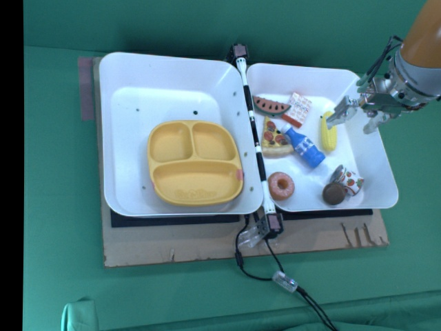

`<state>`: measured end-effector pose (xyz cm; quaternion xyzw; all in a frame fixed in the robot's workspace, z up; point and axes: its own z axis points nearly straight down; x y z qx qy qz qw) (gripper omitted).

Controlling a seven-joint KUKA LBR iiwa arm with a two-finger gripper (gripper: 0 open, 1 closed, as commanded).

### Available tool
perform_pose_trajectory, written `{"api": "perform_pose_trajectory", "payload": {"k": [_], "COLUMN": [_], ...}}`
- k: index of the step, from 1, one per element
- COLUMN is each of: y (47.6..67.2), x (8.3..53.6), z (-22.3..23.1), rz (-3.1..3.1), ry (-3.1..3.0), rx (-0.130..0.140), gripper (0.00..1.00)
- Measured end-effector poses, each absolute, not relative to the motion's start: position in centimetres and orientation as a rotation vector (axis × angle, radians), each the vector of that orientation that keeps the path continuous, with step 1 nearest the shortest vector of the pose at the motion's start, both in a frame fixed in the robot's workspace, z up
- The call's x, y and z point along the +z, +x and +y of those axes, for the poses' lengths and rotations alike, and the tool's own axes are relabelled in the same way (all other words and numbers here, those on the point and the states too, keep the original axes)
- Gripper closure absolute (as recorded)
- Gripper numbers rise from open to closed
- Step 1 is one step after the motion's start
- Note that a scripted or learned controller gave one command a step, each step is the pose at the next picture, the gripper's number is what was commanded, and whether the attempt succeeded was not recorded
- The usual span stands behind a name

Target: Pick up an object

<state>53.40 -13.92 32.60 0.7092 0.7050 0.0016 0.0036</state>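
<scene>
So the gripper [357, 113] hangs over the right bin's [375, 178] far-right side, fingers spread, nothing between them; the yellow corn cob [329, 132] lies just beside its left fingertip; blue bottle [304, 147], pizza slice [274, 136], watermelon wedge [270, 105] and donut [281, 185] nearby — a yellow divided plate [195, 163] in the left bin [124, 81]; no readable writing.

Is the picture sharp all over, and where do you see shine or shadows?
In the camera view, lighting is soft and even; the yellow divided tray and blue bottle look reasonably sharp, with mild shine on the right bin's white rim. The end effector looks slightly softer at the edge. Shadows are faint, mostly under the bins' near edges.
</scene>
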Motion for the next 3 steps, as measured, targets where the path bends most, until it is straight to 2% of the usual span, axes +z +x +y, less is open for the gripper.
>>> {"api": "perform_pose_trajectory", "payload": {"k": [1,2,3], "y": [55.6,55.8,52.2], "x": [20.0,21.3,28.2], "z": [-10.5,-10.7,-4.4], "rz": [2.193,2.182,2.211], "ry": [2.213,2.214,2.221], "rx": [0.023,0.028,0.01], "gripper": [0.0,1.0,1.0]}}
